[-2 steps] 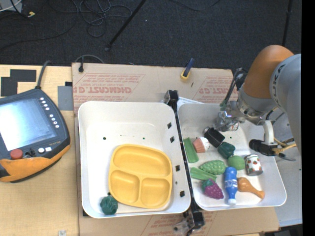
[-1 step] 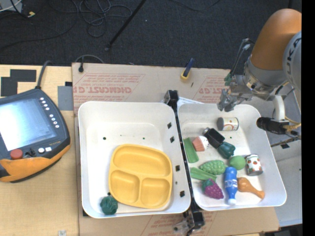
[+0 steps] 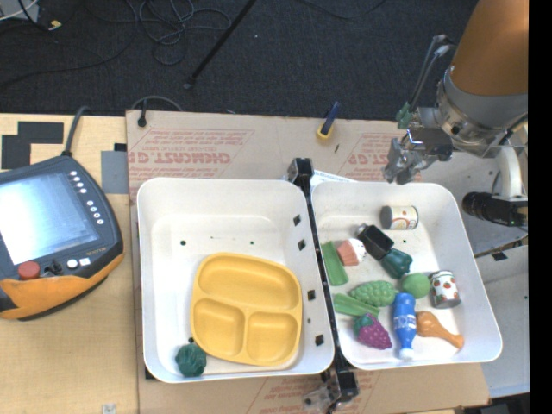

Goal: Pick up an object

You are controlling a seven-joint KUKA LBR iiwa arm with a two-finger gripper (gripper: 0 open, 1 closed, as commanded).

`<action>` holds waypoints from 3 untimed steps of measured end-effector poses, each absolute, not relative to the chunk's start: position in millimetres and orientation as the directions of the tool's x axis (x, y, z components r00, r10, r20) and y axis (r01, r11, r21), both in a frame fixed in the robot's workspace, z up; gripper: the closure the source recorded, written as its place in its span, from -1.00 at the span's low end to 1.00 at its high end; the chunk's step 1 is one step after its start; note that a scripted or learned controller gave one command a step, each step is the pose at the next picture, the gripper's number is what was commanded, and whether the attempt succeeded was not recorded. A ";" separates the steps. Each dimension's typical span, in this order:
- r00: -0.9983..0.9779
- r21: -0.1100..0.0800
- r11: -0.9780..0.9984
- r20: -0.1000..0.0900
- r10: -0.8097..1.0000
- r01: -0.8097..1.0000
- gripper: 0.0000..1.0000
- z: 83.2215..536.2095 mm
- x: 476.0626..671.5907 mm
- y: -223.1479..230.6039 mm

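My gripper (image 3: 404,167) hangs above the back edge of the right bin (image 3: 470,231), with nothing between its fingers. Below it in that bin lie a small white can (image 3: 400,217), a black and teal object (image 3: 385,250), a green block with a pink and white piece (image 3: 340,258), a leafy green toy (image 3: 373,293), purple grapes (image 3: 373,332), a blue bottle (image 3: 404,322), an orange drumstick (image 3: 438,330), a green ball (image 3: 416,285) and a small red and white can (image 3: 443,289). Whether the fingers are apart is unclear.
The left bin (image 3: 164,231) holds a yellow divided tray (image 3: 246,309) and a dark green lump (image 3: 191,360) at its front left corner. A teach pendant (image 3: 52,227) lies left of the bins. A yellow and blue clip (image 3: 328,123) sits on the cardboard behind.
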State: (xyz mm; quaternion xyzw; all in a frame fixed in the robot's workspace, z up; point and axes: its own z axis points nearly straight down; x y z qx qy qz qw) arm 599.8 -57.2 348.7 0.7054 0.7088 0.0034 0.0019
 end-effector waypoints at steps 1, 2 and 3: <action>-0.003 0.001 0.003 0.001 1.000 1.000 1.00 356.7 625.1 -16.4; 0.004 -0.005 -0.004 0.002 1.000 1.000 1.00 369.7 545.9 -22.1; -0.005 -0.004 0.005 -0.001 1.000 1.000 1.00 317.3 619.0 -6.4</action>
